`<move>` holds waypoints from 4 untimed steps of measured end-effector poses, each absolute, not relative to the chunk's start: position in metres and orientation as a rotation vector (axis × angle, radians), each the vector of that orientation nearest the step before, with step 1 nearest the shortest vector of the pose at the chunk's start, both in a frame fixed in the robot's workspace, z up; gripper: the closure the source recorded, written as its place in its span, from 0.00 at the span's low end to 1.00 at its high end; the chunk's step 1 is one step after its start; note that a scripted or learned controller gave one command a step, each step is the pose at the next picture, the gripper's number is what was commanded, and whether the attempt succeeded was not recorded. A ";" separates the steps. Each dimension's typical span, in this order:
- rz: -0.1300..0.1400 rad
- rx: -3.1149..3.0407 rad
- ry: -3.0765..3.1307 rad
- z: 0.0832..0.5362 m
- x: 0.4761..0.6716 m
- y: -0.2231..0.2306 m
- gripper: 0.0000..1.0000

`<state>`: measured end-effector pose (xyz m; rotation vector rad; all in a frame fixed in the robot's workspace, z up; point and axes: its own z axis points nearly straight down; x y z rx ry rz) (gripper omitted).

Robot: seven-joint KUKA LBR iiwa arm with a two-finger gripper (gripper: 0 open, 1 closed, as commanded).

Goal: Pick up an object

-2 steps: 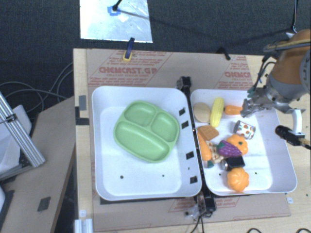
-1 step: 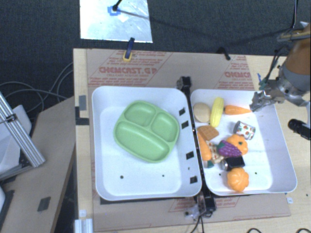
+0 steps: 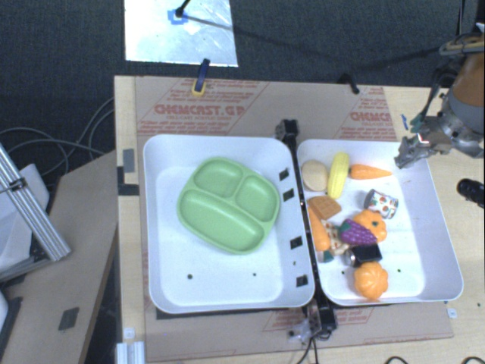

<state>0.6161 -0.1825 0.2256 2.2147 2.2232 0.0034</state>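
The right bin point(image 3: 432, 226) holds several toy foods: a yellow corn cob point(image 3: 338, 174), an orange carrot point(image 3: 370, 172), a beige round piece point(image 3: 314, 176), a small printed can point(image 3: 380, 202), a purple grape bunch point(image 3: 359, 233), a brown cracker point(image 3: 324, 206) and an orange pumpkin point(image 3: 370, 280). My gripper point(image 3: 409, 155) hangs at the bin's upper right corner, just right of the carrot tip. Nothing shows between its fingers.
The left bin point(image 3: 167, 279) holds a green divided plate point(image 3: 228, 204). A black divider clip strip point(image 3: 295, 203) runs between the bins. Cardboard lies under both bins, and a shiny sheet point(image 3: 180, 20) lies on the floor behind.
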 end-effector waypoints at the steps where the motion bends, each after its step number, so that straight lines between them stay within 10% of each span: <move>1: 0.004 2.211 2.227 0.227 0.632 -0.134 1.00; 4: 0.004 2.211 2.231 0.219 0.649 0.027 1.00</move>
